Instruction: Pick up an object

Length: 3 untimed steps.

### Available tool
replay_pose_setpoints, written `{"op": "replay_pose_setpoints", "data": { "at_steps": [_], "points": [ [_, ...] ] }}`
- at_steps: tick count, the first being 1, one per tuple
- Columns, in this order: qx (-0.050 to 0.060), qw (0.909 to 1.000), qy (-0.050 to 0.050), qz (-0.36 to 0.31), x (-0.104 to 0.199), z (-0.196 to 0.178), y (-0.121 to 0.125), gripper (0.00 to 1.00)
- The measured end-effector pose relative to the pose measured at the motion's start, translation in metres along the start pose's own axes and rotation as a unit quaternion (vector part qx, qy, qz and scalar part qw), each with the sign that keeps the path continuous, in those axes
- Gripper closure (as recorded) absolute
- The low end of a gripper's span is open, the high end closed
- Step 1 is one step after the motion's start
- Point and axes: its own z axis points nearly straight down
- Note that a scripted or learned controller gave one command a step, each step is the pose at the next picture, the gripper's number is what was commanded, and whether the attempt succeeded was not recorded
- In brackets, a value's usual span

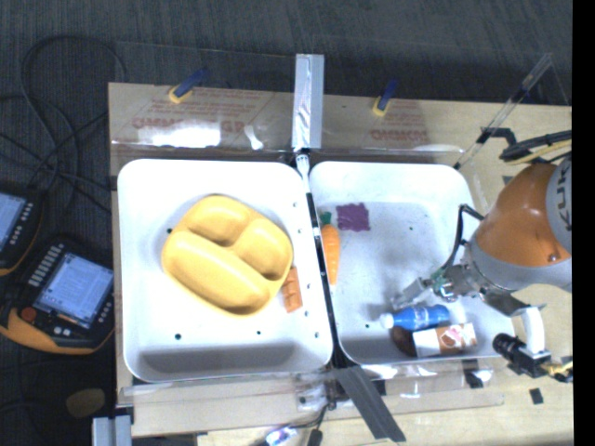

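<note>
My gripper [426,291] hangs low over the right bin [390,179], near its front right corner, with the arm's orange band [521,221] behind it. Just below the gripper lies a blue bottle [420,318] with a white cap, on its side. A brown and white bottle [439,340] lies against the bin's front wall. I see nothing held in the gripper. An orange carrot [329,249] rests along the bin's left wall, and a small purple piece [352,216] lies beside it.
The left bin [139,249] holds a large yellow rounded object [226,253] and a small orange piece [292,290] by its right wall. A divider rail [309,110] runs between the bins. Handheld control units [56,291] sit off the bench at the left.
</note>
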Motion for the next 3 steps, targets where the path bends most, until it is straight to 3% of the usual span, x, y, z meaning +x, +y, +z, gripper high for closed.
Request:
{"op": "replay_pose_setpoints", "data": {
  "at_steps": [1, 2, 3],
  "points": [
    [0.006, 0.9918, 0.005, -0.128, -0.043, -0.089, 0.014, 0.00],
    [0.004, 0.9999, 0.007, -0.015, -0.027, 0.001, 0.028, 0.00],
    [0.001, 1.0000, -0.001, -0.009, -0.019, 0.002, 0.096, 0.00]
  ]
}}
